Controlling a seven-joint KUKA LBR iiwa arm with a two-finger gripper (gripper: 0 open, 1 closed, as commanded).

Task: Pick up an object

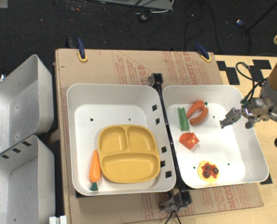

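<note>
Robot arm (pixel 274 85) comes in from the right side and leans over the right bin (pixel 256 146). Its gripper (pixel 231 118) hangs over the bin's right part, up near the top, and points left. I cannot tell if the pincer is wide or narrow, because it looks small and dark from up here. Nothing sits between its tips.

Toy food lies in the right bin. A hot dog (pixel 197 112) rests to the left of the gripper, near but not touching it. A green stick (pixel 183 118) lies just beside the hot dog on its left. A red piece (pixel 189 140), maybe a strawberry, sits lower down, left of the gripper. A small pizza (pixel 209 171) with dark toppings lies near the bin's bottom edge, well apart from the gripper.

In the left bin (pixel 82 125) a yellow plate (pixel 129 153) with three parts lies flat. An orange carrot (pixel 95 168) lies just beside its left edge.
</note>
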